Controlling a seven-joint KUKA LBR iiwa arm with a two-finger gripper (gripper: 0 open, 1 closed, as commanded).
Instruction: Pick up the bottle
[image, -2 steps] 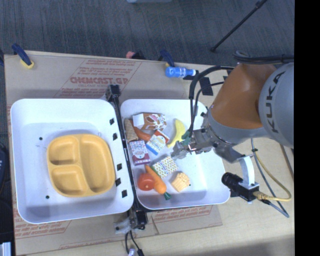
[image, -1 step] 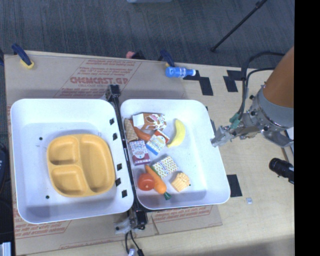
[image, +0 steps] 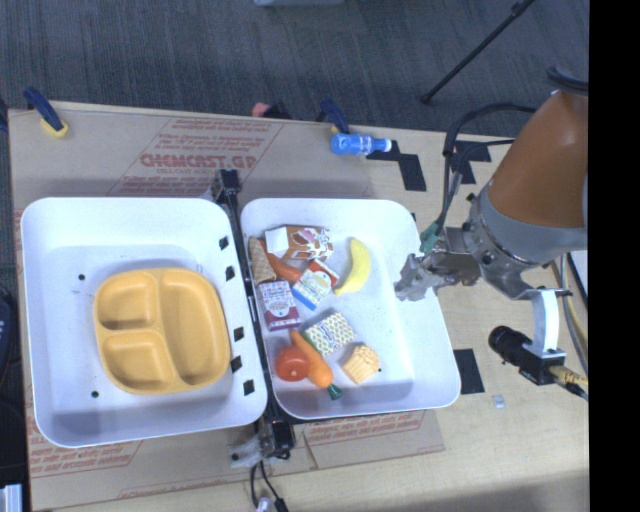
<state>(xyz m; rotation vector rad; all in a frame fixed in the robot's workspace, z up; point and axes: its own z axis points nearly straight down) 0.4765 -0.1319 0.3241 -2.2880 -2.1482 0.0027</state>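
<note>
The desk (image: 200, 150) under me is covered with brown printed cardboard, and dark carpet lies beyond its far edge. 2 white bins sit side by side on it. The left bin (image: 60, 230) holds a yellow divided tray (image: 160, 330). The right bin (image: 425, 350) is crowded with toy food: a banana (image: 355, 266), a carrot (image: 315, 360), a tomato (image: 291, 366) and small packets. My gripper (image: 410, 280) hangs over the right bin's right rim, and I cannot tell how it is set. The blue bottle (image: 355, 144) lies on its side on the cardboard behind the right bin, well apart from my gripper, near a blue clamp (image: 333, 113).
</note>
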